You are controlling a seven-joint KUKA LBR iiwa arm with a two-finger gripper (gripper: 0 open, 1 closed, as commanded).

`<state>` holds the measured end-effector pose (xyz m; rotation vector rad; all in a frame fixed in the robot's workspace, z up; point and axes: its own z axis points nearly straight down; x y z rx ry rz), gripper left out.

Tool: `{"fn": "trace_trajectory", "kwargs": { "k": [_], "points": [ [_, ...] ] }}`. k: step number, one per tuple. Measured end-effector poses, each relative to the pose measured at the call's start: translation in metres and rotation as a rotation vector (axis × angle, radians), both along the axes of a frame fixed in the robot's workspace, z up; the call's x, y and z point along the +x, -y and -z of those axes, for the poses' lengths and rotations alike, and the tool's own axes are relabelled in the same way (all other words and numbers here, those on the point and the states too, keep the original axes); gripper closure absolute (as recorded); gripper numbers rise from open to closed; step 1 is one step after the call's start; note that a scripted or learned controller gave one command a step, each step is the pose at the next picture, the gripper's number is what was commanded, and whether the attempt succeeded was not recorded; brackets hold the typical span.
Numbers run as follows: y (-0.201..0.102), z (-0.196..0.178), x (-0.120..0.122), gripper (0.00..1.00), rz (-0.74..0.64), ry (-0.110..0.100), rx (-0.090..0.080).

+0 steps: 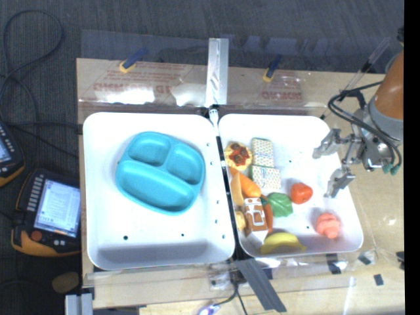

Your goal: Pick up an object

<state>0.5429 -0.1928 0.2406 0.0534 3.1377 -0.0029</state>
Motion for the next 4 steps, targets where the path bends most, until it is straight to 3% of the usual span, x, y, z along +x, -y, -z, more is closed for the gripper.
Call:
{"fn": "trace_trajectory", "kwargs": {
  "k": [1,3,4],
  "points": [
    [-0.052,0.142,0.032,0.0,0.351,0.006,-0.001],
    [0.026,0.148,0.106,0.0,0.361,0.014,0.001],
    [-0.015,0.152,0.112,0.0,0.911,0.009,0.002]
  ]
}}
